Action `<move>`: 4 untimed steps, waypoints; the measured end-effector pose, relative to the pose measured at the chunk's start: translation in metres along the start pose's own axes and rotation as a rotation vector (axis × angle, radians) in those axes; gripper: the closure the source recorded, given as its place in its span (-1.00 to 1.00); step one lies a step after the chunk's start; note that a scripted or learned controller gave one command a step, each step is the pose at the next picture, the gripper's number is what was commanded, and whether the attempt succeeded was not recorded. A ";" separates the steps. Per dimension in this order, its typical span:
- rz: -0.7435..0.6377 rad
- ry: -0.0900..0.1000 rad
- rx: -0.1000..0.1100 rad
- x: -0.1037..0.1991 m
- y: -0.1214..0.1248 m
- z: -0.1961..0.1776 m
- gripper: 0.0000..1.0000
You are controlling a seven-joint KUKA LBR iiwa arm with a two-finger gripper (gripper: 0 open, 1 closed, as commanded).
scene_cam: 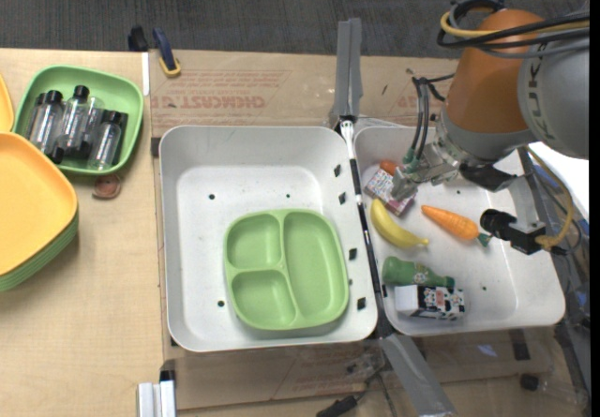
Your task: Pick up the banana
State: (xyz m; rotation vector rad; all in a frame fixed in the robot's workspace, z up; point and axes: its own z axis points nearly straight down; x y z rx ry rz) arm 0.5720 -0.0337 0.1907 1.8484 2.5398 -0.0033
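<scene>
My claw (405, 183) hangs low over the right bin (539, 307), near its back left corner. I cannot tell from up here if it is apart or together, since my own wrist and the orange band on my arm (497, 59) sit right above it. I can see nothing gripped in it. The banana (397, 226) lies on the bin floor just beside my claw, a little toward the front of the bench from it. The banana is yellow and curved, and it lies flat on a slant, with one end close under my claw and the other end pointing away toward the carrot. Right by my claw there is a small packet (382, 183) with red and white on it, touching or almost touching my claw; I cannot tell which. The orange carrot (452, 223) lies to the other side of my claw from the packet, near the banana's far end but not touching it. Further toward the front from my claw, past the banana, sit a green thing (405, 271) and a little black and white carton (429, 301), close together. Well away from my claw, in the left bin (187, 218), a green plate (284, 268) with three parts lies flat.
</scene>
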 end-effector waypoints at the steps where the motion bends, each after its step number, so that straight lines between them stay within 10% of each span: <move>1: 0.602 0.000 0.003 -0.037 0.013 -0.016 1.00; 2: 0.521 0.000 0.001 -0.130 0.042 0.040 1.00; 3: 0.313 -0.001 -0.002 -0.187 0.019 0.026 1.00; 4: 0.310 -0.004 -0.002 -0.187 0.019 0.017 1.00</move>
